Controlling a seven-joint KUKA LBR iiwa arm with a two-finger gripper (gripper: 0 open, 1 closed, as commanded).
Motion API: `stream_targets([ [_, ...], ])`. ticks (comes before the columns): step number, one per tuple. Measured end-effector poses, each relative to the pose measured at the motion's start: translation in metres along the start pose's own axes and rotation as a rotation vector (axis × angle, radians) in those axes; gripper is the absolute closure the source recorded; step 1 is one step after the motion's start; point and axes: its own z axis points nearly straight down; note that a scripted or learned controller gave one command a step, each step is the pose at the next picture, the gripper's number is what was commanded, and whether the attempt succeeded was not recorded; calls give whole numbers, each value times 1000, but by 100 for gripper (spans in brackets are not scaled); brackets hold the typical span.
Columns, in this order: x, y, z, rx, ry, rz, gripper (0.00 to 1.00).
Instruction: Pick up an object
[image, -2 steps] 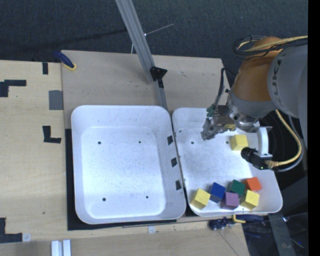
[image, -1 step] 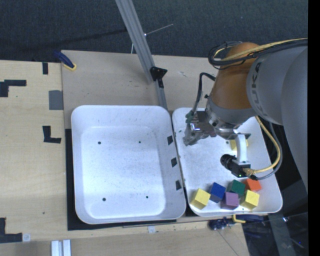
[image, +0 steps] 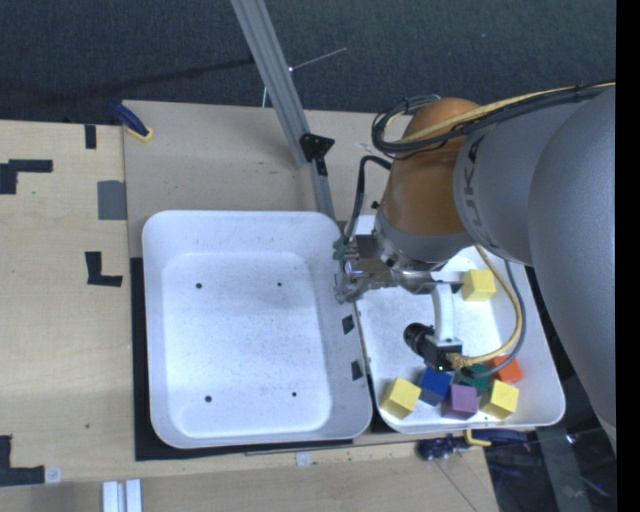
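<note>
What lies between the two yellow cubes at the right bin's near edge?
Camera view: a blue cube and a purple cube lie between the left yellow cube and the right yellow cube.

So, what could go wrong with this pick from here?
The gripper sits at the left wall of the right bin, apart from every block, so it may strike the wall or come up with nothing. The blue block, purple block and green block crowd together; a grasp there could shove neighbours aside.
</note>
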Motion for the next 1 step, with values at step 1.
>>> stream_targets([
  [1, 54, -18, -2, 0, 1, -1, 100],
])
